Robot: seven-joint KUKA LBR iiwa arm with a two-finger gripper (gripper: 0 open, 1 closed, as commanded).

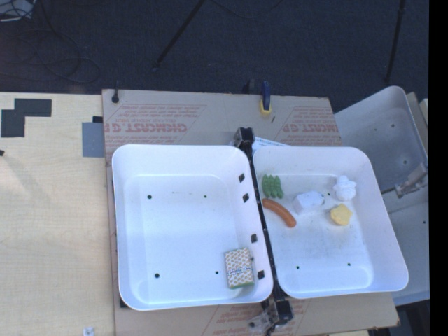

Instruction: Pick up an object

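Note:
The right bin (378, 257) holds a green pea pod (272, 185), an orange sausage (279, 212), a small white block (308, 201), a white crumpled lump (344, 187) and a yellow chunk (341, 215). In the left bin (140, 285) a patterned card box (239, 267) lies near the front right corner, close to the divider.
A grey metal plate (385, 124) lies at the right of the bench beyond the right bin. A blue and yellow clamp (265, 98) grips the cardboard's back edge. Black clips (244, 137) join the bins at the divider. Light wooden tabletop (49, 222) spreads to the left.

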